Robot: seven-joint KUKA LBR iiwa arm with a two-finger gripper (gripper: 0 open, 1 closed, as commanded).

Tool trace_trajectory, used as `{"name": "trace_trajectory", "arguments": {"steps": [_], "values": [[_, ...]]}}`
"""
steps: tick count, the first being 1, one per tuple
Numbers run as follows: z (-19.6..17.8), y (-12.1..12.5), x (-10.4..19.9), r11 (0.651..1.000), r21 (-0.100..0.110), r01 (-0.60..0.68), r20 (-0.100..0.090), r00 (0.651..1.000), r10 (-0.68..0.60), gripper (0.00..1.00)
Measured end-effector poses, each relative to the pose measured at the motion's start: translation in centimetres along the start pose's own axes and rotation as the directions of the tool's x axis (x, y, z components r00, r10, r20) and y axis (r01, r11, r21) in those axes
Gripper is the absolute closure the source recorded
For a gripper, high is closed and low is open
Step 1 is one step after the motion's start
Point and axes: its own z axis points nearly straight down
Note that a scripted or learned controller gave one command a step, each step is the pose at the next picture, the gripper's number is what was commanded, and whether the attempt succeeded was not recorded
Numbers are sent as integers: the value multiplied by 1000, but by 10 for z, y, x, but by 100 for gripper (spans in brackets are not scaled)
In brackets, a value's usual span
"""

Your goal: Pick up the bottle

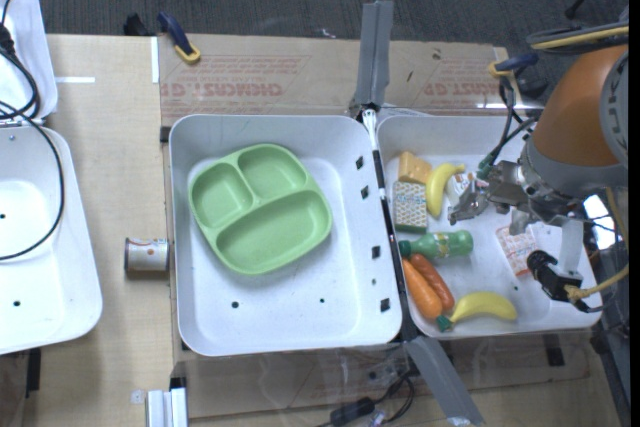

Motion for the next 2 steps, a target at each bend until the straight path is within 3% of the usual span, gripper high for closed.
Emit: {"name": "trace_trajectory", "arguments": {"steps": [1, 2], "values": [[75, -29, 6, 915, 0, 404, -1, 915, -404, 0], [74, 23, 13, 948, -1, 317, 1, 948, -317, 0]]}}
